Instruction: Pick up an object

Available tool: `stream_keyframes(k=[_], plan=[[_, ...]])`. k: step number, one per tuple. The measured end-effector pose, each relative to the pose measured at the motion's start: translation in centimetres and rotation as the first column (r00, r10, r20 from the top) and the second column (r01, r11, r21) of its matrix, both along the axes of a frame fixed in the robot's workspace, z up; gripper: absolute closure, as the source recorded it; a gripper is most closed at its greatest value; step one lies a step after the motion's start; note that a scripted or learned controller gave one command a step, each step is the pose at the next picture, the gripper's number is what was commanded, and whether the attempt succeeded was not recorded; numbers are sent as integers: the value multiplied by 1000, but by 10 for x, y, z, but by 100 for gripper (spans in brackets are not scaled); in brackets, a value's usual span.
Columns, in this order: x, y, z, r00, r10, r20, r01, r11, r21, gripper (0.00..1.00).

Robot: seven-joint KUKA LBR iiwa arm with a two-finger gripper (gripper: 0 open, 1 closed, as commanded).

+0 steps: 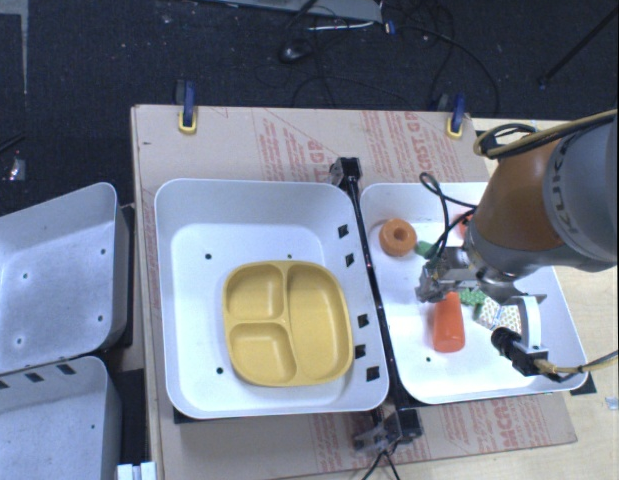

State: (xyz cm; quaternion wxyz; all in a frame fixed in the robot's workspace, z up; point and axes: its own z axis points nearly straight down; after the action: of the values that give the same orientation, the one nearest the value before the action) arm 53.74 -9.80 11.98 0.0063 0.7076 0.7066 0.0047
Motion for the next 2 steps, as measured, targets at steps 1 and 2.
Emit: stream_keyframes(k=[1,2], plan=[[7,6,46,1000,5,-12,-5,1000,2,100],[8,6,97,1000,5,-10,-5,1000,1,100]])
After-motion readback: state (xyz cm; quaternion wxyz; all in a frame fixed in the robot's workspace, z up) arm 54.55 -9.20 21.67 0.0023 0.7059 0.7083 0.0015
